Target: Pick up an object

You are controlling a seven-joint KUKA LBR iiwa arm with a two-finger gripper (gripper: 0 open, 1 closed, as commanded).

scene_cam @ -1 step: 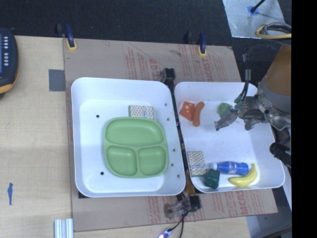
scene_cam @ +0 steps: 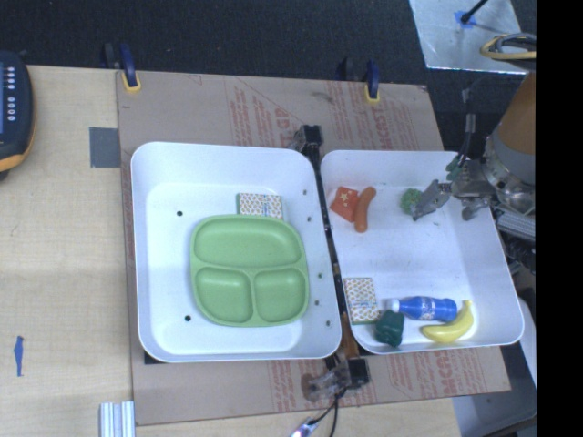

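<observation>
Arm reaches in from the right, low over the right bin [scene_cam: 510, 280], wrist near the bin's upper right corner. Gripper [scene_cam: 435, 200] points left; fingers look spread, one tip touching or just beside a small green object [scene_cam: 412, 198], nothing clearly pinched between them. Orange-red sausage-like toy [scene_cam: 353, 206] further left, apart. Near the front edge: blue bottle [scene_cam: 424, 309], banana [scene_cam: 450, 326], dark green block [scene_cam: 390, 329], patterned card [scene_cam: 361, 297]. Left bin [scene_cam: 155, 244] holds a green divided plate [scene_cam: 248, 269].
</observation>
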